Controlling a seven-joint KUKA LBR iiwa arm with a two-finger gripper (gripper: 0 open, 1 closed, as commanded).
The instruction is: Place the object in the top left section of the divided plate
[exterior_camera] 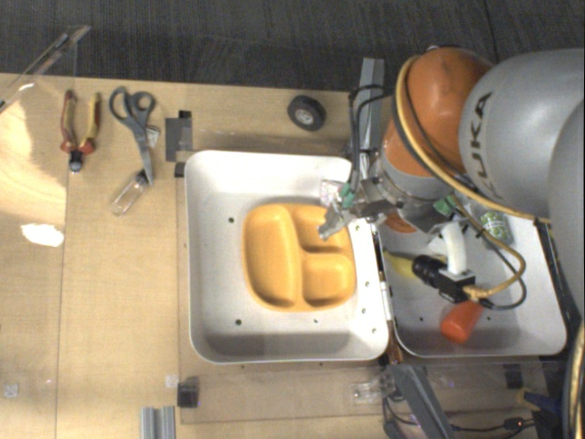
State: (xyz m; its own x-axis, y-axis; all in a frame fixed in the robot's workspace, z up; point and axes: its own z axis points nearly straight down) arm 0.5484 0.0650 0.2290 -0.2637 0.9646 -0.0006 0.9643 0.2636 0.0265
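the gripper [331, 219] hangs over the far right corner of the yellow divided plate [274, 254], which sits in the left bin [215, 273]; i cannot tell whether it is apart or together. an orange object [460, 321] lies at the near side of the right bin [541, 338].

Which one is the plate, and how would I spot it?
On the wooden bench, find the left white bin. The plate lies in its middle. It is yellow, rounded and split into sections, unlike the plain white bin around it.
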